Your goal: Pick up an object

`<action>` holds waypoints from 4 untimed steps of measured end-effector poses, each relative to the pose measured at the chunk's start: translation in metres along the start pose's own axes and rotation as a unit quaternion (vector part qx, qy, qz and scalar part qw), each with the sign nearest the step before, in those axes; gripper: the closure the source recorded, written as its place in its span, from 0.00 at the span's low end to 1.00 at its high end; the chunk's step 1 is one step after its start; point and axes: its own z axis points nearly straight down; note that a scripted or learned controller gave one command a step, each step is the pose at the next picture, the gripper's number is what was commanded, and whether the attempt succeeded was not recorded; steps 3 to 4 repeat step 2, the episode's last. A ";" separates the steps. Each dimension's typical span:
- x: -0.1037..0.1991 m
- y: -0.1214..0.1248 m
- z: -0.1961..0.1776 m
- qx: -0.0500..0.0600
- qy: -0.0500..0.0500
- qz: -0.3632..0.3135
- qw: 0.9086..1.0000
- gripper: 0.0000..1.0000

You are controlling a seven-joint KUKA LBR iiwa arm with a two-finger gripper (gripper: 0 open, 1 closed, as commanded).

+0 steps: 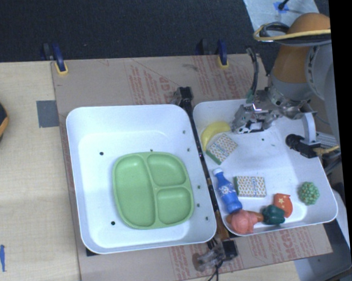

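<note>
Desk, two bins (81, 175). Gripper (252, 123) near banana (213, 130); jaws' state unclear; nothing lifted, pick pending.

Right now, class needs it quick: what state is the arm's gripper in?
Gripper: cannot be told; it hangs over the far end of the right bin, beside the yellow banana, with nothing seen between it.

Even, fairly bright overhead light, soft shadows inside the white bins (84, 175), slightly blurred detail throughout.
</note>
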 end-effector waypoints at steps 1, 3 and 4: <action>-0.035 -0.003 0.032 0.021 0.011 0.000 1.000 0.00; -0.064 0.004 -0.050 -0.002 -0.001 0.000 1.000 0.00; -0.064 0.004 -0.050 -0.002 -0.001 0.000 1.000 0.00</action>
